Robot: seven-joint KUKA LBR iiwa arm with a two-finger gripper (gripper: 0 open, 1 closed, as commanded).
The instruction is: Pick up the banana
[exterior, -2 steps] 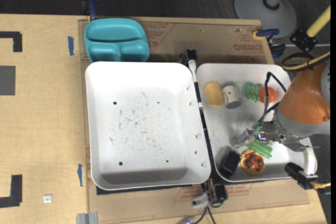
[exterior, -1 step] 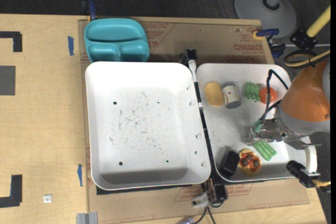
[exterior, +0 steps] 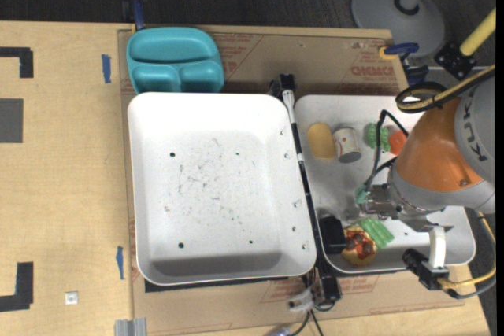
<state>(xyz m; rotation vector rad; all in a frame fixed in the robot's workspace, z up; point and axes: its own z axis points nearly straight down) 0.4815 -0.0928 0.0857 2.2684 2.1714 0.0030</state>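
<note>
The fingers sit under the grey wrist of the gripper [exterior: 370, 201], and the view does not show whether they are spread or pressed together, nor anything between them. The gripper hangs low over the near half of the right bin [exterior: 370, 265], with the arm's orange band [exterior: 431, 157] covering that bin's right side.

The banana [exterior: 320, 140] lies in the far-left part of the right bin, well apart from the gripper. It looks like a short, stubby yellow lump whose long axis runs roughly from the bin's far edge toward its near edge. Which end is the stem cannot be told.

Also in the right bin, a small pale cup [exterior: 346, 145] lies just beside the banana on its right. Further right are a green item [exterior: 376, 136] and a red-orange item [exterior: 396, 142], the latter partly under the arm. In the bin's near-left corner lies a black object [exterior: 331, 233]. Just beside that is a red-and-yellow item [exterior: 360, 245] with a green piece [exterior: 379, 232] against it.

The left bin [exterior: 213, 185] touches the right bin's left wall and shows only scuffs and small dark specks. A teal divided tray [exterior: 173, 59] stands on the worktop [exterior: 63, 169], off the right bin's far-left corner.
</note>
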